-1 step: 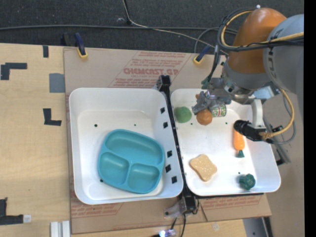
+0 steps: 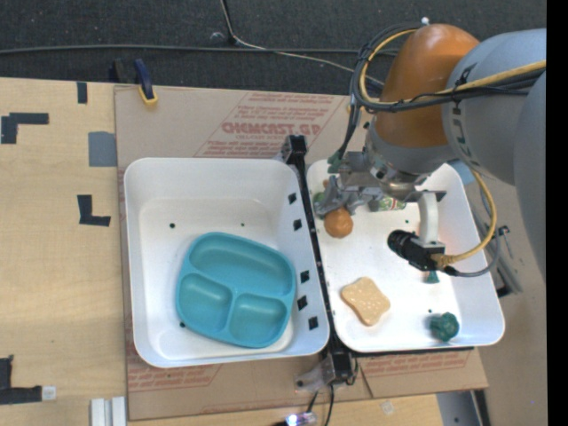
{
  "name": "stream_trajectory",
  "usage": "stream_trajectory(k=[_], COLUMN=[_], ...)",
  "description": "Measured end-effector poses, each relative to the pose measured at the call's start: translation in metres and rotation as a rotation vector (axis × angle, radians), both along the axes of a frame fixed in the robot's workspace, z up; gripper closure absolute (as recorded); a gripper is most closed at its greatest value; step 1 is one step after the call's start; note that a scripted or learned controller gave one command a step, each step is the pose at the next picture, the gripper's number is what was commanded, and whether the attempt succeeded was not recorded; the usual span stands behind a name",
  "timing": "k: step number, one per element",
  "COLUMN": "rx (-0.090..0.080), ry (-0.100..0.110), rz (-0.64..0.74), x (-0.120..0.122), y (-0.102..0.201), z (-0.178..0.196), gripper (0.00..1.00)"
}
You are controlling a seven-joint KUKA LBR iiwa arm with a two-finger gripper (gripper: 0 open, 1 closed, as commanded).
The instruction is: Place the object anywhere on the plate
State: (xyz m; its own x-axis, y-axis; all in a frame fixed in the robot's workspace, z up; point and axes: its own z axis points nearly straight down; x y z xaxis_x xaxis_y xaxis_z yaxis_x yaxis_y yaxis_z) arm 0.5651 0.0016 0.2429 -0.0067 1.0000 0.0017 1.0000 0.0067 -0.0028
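In the left bin (image 2: 133, 238), a blue three-part plate (image 2: 235, 289) lying flat toward the near right corner, close to the front and right walls; bare white floor along the far side and the left. In the right bin (image 2: 470, 278), an orange ball (image 2: 338, 224) near the left wall, just beside the divide between the two bins and directly below the gripper (image 2: 340, 204); touching or not, cannot tell. Jaws: cannot tell whether spread or pressed together. Lower in the same bin, a slice of bread (image 2: 366, 301), apart from the ball. In the near right corner, a small green thing (image 2: 444, 326), well apart from both, with open floor between. Under the bins, a brown board (image 2: 257, 118) on the desk (image 2: 44, 238), printed in red, readable as "CHEMCAST GP"; smaller lines too small to read.
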Motion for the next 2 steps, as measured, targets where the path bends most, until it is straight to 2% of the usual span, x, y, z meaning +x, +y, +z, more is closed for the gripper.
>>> stream_trajectory(k=[2], rx=[-0.002], ry=[0.001], rz=[-0.002], x=[-0.041], y=[0.097], z=[0.002], gripper=[1.0])
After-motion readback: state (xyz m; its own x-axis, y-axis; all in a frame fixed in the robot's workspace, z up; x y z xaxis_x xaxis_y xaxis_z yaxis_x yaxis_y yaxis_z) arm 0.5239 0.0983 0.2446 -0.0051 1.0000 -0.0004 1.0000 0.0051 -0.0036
